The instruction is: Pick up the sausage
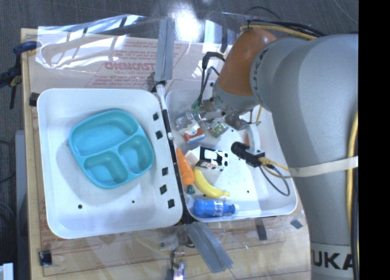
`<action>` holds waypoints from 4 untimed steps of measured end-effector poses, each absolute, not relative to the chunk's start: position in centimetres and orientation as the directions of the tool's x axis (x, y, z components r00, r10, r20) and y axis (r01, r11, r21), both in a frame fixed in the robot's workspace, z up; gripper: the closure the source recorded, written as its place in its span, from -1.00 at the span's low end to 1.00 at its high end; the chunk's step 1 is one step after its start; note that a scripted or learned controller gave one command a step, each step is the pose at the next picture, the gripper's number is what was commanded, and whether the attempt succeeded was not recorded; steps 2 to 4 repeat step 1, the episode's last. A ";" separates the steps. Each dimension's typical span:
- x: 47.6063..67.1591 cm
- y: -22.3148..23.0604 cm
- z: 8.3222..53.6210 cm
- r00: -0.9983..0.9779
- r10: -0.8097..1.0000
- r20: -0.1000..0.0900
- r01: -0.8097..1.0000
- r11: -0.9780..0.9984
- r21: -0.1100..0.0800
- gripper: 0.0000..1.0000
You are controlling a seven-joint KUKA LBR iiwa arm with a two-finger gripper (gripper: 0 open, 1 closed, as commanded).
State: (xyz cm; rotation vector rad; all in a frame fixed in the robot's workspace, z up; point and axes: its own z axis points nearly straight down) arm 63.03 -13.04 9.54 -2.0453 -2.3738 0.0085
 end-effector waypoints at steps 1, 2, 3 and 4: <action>59.7 -10.6 19.0 -0.037 0.999 -0.001 0.999 0.037 -0.005 1.00; 59.7 -10.6 19.0 -0.037 0.999 -0.001 0.999 0.037 -0.005 1.00; 59.7 -10.6 19.0 -0.037 0.999 -0.001 0.999 0.037 -0.005 1.00; 59.7 -10.6 19.0 -0.037 0.999 -0.001 0.999 0.037 -0.005 1.00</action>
